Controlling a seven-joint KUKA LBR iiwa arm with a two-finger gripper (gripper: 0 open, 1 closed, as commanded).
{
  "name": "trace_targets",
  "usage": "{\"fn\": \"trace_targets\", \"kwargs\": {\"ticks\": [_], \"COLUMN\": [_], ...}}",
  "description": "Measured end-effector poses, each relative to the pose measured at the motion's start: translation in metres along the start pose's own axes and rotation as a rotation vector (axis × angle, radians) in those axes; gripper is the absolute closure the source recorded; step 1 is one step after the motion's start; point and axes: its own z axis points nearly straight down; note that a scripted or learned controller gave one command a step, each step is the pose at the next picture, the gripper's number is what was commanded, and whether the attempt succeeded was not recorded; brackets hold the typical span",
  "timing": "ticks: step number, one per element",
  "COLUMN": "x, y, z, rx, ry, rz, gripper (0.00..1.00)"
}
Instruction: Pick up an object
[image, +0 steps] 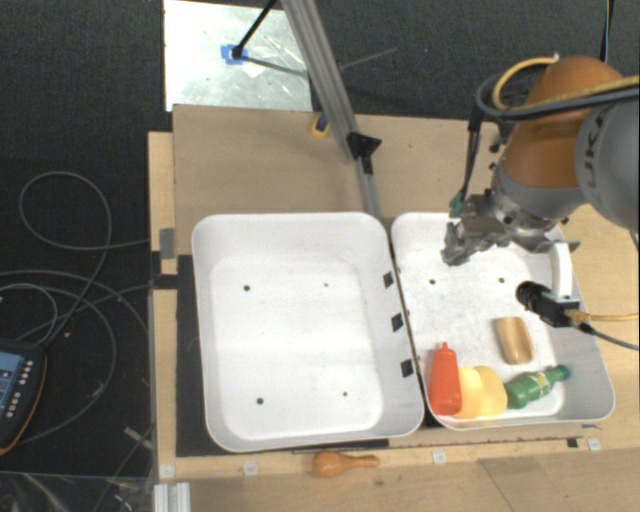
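From my remote seat I see the claw (458, 246) over the right bin's (600, 400) far end, its opening impossible to judge, nothing visibly held, while the bread roll (515, 340) lies nearest, toward me, long axis running near-to-far.

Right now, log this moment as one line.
gripper: above right bin far end, nothing held | red bottle, green bottle: near end

Right bin (420, 232): near end crowded. Red bottle (445, 378), yellow object (484, 391) and green bottle (534, 385) packed along its near wall; bread roll (514, 339) just beyond them. Floor beyond the roll open, under the hand (460, 245). Left bin (215, 250) unobstructed.
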Motion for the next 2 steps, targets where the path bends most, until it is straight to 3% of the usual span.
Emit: {"fn": "trace_targets", "kwargs": {"ticks": [2], "x": [0.112], "y": [-0.031], "z": [0.000], "rx": [-0.001], "ry": [0.000], "rz": [-0.002], "gripper": [1.00]}}
